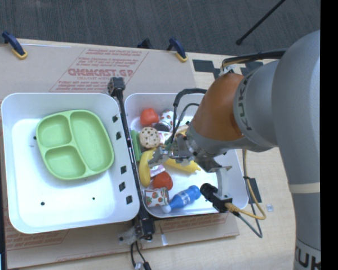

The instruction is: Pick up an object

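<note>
Grey arm with an orange band reaches from the right of the frame into the right-hand shallow white bin (pixel 236 191), its two-finger gripper (pixel 159 157) low among the toys.

The gripper sits at the middle of the pile, just above a yellow plastic banana (pixel 143 169) and a red round fruit (pixel 162 180); whether it grips anything I cannot tell. Around it lie one brown-spotted cookie (pixel 149 136), one red tomato-like piece (pixel 149 117), a second yellow banana (pixel 183 166), one blue bottle (pixel 184 197) and one small printed carton (pixel 156 197). The left white bin (pixel 22 207) holds one light-green three-compartment plate (pixel 74 144).
</note>
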Tool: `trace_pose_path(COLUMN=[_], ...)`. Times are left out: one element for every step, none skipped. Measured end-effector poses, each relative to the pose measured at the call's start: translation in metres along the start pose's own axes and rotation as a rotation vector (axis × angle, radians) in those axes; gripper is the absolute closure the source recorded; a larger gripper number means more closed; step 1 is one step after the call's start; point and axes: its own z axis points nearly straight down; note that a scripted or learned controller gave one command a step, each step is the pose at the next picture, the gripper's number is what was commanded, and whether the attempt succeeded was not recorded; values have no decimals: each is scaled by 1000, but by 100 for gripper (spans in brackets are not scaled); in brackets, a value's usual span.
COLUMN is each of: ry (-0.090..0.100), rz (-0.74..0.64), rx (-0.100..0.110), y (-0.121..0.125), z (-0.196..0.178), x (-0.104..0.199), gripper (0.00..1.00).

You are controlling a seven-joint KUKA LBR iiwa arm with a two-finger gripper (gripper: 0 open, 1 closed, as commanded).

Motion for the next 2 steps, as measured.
trace_pose_path(ry=[-1, -3], rz=[-6, -11], rx=[-1, 0], y=[1, 2], z=[-11, -21], x=[0, 0], gripper=[100, 100])
